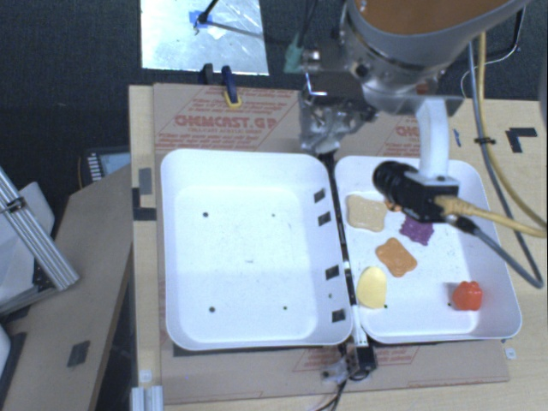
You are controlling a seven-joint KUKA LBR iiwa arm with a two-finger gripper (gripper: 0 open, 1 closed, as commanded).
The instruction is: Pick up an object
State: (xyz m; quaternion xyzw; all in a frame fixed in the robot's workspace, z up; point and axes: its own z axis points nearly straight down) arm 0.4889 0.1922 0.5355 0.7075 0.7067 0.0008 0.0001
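Observation:
The right bin (501, 302) holds several small objects: a tan flat piece (366, 212), a purple piece (417, 230), an orange piece (396, 257), a pale yellow rounded one (372, 287) and a red one (467, 295). My gripper (326, 144) hangs over the far end of the divider between the two bins, behind and left of the tan piece. I see nothing in it. A black cylinder on a white bracket (411, 191) juts from the arm over the right bin's far side, just above the tan and purple pieces.
The left bin (171, 229) is beside the right one on a cardboard sheet (223, 120). Yellow cables (505, 217) cross the right bin's far right side. A shiny foil square (204, 24) lies beyond the bench.

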